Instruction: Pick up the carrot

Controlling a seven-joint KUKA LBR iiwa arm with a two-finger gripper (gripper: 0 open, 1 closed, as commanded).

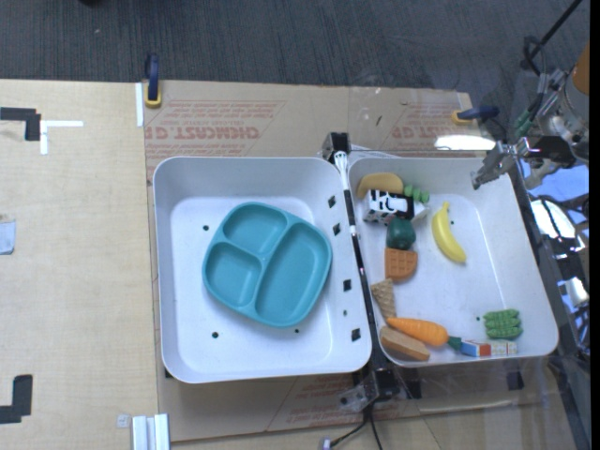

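A: Where is the pincer [489, 171] sitting right now?

B: It is hovering over the far right corner of the right bin [525, 279], up by the rim. It is carrying nothing, and I cannot tell its opening from here.

A: And the carrot [418, 329]?

B: It is lying at the near edge of that same bin, well apart from the pincer, towards the camera and leftward. Its long axis is running roughly left to right, tip leftward, with a bread slice [404, 347] touching it from below.

A: What is surrounding all this?

B: The bench [75, 251] is carrying both bins; the left bin [178, 279] is holding a teal plate [267, 263]. A banana [449, 236] and a waffle [400, 264] are lying between pincer and carrot. Beyond the bench, dark carpet [328, 26] is showing.
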